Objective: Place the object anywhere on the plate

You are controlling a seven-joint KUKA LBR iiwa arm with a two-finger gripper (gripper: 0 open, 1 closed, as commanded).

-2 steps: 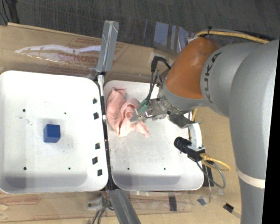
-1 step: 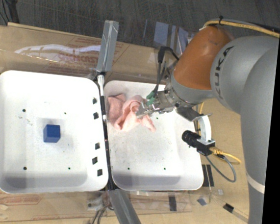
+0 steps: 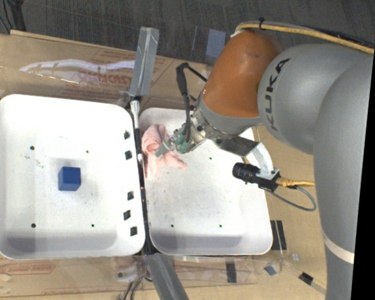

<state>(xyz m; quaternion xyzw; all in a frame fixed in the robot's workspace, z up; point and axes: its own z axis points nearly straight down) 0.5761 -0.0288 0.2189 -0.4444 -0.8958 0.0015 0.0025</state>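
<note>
A pink plate [image 3: 156, 151] lies in the upper left corner of the right bin [image 3: 231, 239], against the divider. My gripper [image 3: 177, 144] hangs right over the plate's right half and hides part of it. A small greenish patch shows at the gripper's tip; whether it is an object or part of the gripper is not clear. A blue cube [image 3: 70, 178] rests on the floor of the left bin [image 3: 8, 228], left of centre, far from the gripper.
The arm's orange band [image 3: 241, 72] and grey body cover the right bin's upper right side. A black cable plug [image 3: 254, 175] with a yellow lead juts over that bin's right part. Metal brackets stand along the divider between the bins.
</note>
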